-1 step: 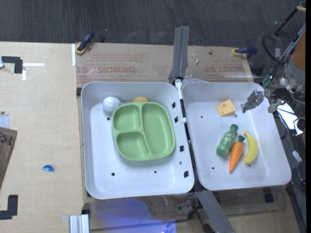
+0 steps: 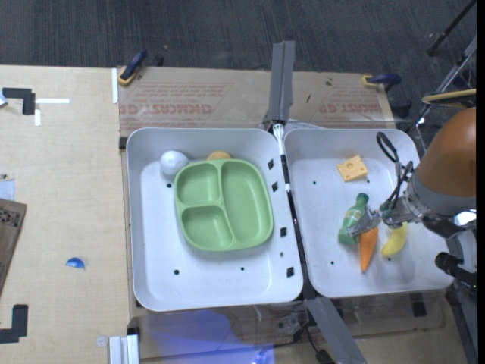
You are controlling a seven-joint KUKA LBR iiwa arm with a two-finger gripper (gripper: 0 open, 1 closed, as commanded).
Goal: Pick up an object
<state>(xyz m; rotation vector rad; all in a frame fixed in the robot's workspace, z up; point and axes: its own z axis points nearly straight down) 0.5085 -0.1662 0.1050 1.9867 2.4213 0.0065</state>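
carrot – beside banana | tool – over green bottle, grip unclear

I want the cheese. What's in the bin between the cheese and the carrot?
In the camera view, the green bottle lies between the cheese and the carrot, with bare white bin floor around it.

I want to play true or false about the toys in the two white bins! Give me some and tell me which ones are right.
1. The green plate lies in the left bin. True.
2. The cheese piece sits on the green plate. False: it lies in the right bin.
3. The carrot lies beside the green bottle. True.
4. The white ball is in the right bin. False: it is in the left bin, near the plate's corner.
5. The banana lies in the right bin. True.
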